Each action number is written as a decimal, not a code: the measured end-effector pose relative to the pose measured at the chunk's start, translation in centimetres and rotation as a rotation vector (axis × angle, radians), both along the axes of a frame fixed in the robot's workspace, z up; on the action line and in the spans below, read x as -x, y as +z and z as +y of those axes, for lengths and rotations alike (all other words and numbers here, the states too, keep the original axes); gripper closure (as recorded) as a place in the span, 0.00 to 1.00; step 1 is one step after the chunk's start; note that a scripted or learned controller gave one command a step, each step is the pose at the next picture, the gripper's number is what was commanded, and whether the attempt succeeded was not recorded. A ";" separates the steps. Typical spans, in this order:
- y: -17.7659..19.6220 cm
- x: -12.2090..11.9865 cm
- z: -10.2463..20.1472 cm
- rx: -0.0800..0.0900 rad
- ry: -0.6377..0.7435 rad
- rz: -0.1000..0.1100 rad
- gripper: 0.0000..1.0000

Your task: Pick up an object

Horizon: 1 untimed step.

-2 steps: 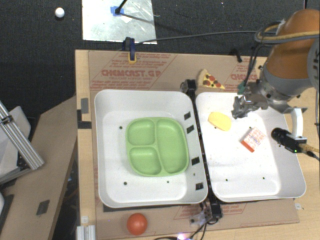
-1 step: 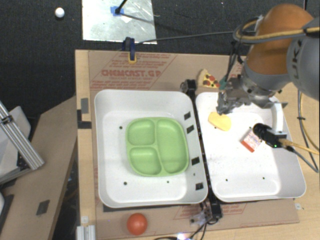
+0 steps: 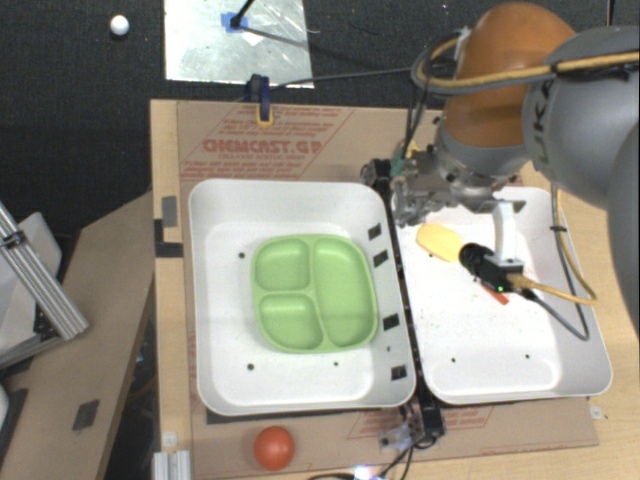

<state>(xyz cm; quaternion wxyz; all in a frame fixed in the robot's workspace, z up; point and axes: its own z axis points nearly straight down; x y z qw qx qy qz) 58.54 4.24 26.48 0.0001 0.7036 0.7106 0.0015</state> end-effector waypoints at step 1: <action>-1.4 -2.5 5.1 0.001 -0.001 -0.001 1.00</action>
